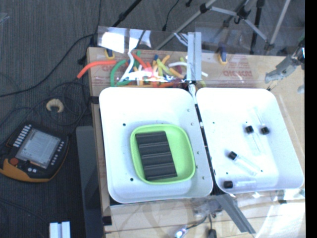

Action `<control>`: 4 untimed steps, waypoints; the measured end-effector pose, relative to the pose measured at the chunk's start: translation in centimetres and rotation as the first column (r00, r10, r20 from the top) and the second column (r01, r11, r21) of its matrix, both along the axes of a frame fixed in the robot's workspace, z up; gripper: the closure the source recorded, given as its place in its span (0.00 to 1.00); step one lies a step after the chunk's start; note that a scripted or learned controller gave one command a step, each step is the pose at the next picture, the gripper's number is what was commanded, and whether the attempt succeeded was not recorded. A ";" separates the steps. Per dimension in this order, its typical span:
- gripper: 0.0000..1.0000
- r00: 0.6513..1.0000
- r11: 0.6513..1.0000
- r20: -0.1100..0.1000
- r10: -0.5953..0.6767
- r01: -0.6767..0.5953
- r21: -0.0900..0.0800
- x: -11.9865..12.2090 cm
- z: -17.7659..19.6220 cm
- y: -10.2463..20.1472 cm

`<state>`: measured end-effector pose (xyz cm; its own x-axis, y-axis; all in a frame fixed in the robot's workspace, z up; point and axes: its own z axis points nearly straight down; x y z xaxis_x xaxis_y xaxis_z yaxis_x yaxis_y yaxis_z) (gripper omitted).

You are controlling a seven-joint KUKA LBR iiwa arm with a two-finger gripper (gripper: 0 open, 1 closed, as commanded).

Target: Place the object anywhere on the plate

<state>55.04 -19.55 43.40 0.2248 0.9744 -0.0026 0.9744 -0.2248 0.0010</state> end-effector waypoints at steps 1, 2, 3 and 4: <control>0.00 1.000 1.000 0.001 0.017 -0.017 0.000 -6.6 -0.1 -1.1; 0.00 0.991 0.991 0.000 0.137 -0.137 0.000 1.2 -0.2 -1.0; 0.00 0.988 0.988 0.000 0.157 -0.157 0.001 -1.2 0.0 -2.4; 0.00 0.972 0.972 0.001 0.236 -0.236 0.000 4.4 0.0 1.6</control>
